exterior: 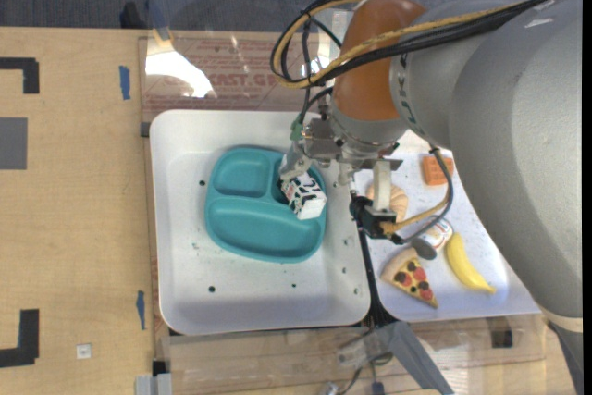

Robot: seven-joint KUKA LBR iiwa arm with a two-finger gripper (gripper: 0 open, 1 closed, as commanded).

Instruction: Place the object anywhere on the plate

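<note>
In the camera view you see the teal plate (254, 222), a divided one with three compartments, lying in the left bin (185, 291) at the middle of the frame. The arm (481, 106) comes in from the right, and its gripper (298, 169) hangs over the plate's upper right compartment. A white block with black patches, the object (305, 196), sits right under the fingertips, over the plate's right edge. It looks to be touching or resting on the plate, but you cannot tell from this angle whether the fingers are closed on it or have let go, nor whether it is fully set down.

Judge the task as nearly done: the object is at the plate, and what is left is a clear release and the arm lifting away so you can confirm it stays there.

In the right bin (481, 291), at the lower right, lie a pizza slice (411, 277), a banana (465, 264) and an orange piece (436, 169).

Faint red print shows on the clear sheet (222, 74) above the bins, too blurred to read
</note>
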